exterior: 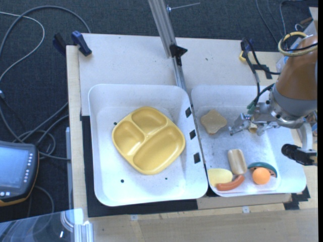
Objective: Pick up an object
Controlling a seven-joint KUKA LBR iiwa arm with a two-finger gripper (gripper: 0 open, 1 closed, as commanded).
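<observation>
1. Hovering the gripper (pixel 246 126) over the upper middle of the right bin (pixel 227 88); holding nothing visible, and not showing its spread at this angle, so cannot tell.
2. Lying just beside it, toward the left bin (pixel 131 86): tan bread-shaped piece (pixel 213 121), flat, matte, irregular, with no clear long axis.
3. Resting nearer the front edge, apart from the gripper: wooden cylinder (pixel 236 160), smooth, its long axis running front to back.
4. Crowding the front rim: yellow wedge (pixel 219 175), red sausage (pixel 231 184) and orange ball (pixel 261 176), all glossy and rounded.
5. Judging the bread-shaped piece the nearest candidate, calling for a short shift leftward.
</observation>
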